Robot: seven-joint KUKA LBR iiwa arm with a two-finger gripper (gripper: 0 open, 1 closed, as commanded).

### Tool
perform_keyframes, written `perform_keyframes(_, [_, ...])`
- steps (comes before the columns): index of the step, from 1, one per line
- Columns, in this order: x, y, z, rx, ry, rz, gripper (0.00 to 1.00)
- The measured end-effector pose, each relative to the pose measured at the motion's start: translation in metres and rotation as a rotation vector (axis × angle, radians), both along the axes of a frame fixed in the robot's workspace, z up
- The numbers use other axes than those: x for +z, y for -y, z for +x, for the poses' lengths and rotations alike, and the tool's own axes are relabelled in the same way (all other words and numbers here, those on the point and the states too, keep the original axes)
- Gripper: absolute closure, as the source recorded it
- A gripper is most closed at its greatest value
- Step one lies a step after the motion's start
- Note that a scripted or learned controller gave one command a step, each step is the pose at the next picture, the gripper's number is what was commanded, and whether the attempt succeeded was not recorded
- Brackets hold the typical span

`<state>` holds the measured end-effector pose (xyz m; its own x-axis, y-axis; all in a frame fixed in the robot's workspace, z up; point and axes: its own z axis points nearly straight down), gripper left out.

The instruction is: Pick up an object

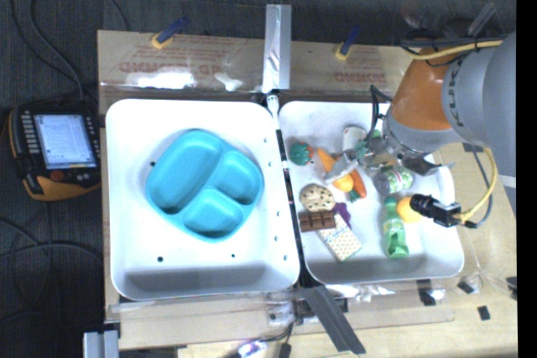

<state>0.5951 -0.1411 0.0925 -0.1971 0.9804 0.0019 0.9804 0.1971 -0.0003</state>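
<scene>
1. The toys lie in the right bin (436,264), the landmark here; the likeliest target is the cluster at its middle, an orange carrot-like piece (351,183) with a small can (398,179) just beside it.
2. The pincer (375,157) hangs over that cluster, low in the bin's upper middle. Whether it is wide, narrow or holding anything I cannot tell: the wrist hides it.
3. Step in hand, as I judge it: the reach or descent onto a toy, with nothing visibly lifted yet.
4. The next move calls for settling on one piece, closing on it alone, then rising straight up; the crowding makes a stray nudge likely.
5. Elsewhere in that bin: a cookie (317,197) and chocolate bar (316,220) toward its left wall, a green bottle (394,236) and a yellow piece (406,208) toward its lower right.
6. Left of the bin stands a second bin (126,264) holding a blue divided tray (205,183); both rest on the counter (201,54).
</scene>
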Motion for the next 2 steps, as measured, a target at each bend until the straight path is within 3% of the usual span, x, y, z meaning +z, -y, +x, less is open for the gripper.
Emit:
perform_keyframes(1, [0.009, 0.0, 0.0, 0.0, 0.0, 0.002, 1.0])
perform_keyframes(2, [0.103, -0.065, -0.02, 0.27, 0.001, -0.002, 1.0])
